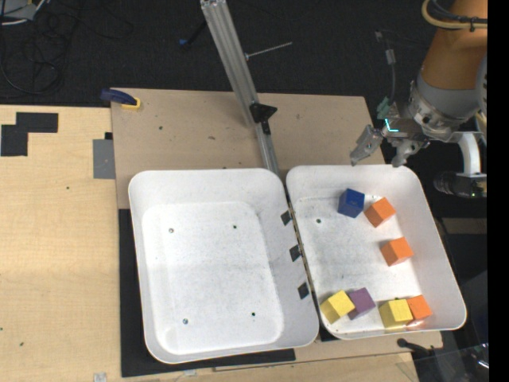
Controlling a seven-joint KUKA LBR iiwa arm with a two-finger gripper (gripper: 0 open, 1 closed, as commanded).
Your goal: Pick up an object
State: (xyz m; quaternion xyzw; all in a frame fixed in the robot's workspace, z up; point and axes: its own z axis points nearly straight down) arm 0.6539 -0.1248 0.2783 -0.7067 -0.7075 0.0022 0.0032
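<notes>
Two fingers of the tool [380,148] are seen spread apart with nothing between them, so it is released and not grasping anything. It is held above the far rim of the right bin [445,293], just beyond the blocks. The step in hand is judged to be the approach: no block is lifted yet, and a target is yet to be settled on.

Nearest the tool lie a blue block [351,203] and an orange block [381,212], almost touching. A second orange block [396,251] sits alone near the middle of the bin and would probably be the easiest to close on. Along the near rim, a yellow block [338,305] and a purple block [362,301] are pressed together, and another yellow block [394,313] touches a third orange block [418,307].

A descent over one block is called for, fingers either side, with room kept from neighbours.

Small, matt cubes with crisp edges are seen; the bins are smooth white trays with rounded corners. The left bin [151,213] rests beside it on the pale wooden tabletop [56,213].
</notes>
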